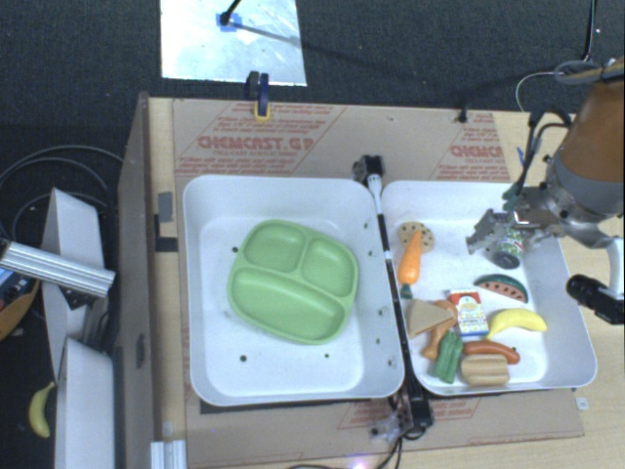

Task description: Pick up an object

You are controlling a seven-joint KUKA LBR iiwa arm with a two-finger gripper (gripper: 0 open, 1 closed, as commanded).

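Observation:
The right bin [576, 360] holds toy food. An orange carrot [411, 257] lies beside a round brown cookie [414, 233] at its left side. A watermelon slice [501, 286], a yellow banana [516, 322], a small carton [471, 313], a brown bread wedge [428, 314], a green cucumber [447, 356] and a hot dog [485, 369] crowd the near half. My gripper [500, 234] hangs over the bin's far right part. Right at its tip is a small grey can [508, 253]; whether the can is held is unclear.
The left bin [210, 360] bears a green divided plate [293, 279]. A black clamp [371, 172] sits where the two bins meet at the back. Cardboard [293, 135] lies under both bins. The arm's orange band [596, 145] rises at the right edge.

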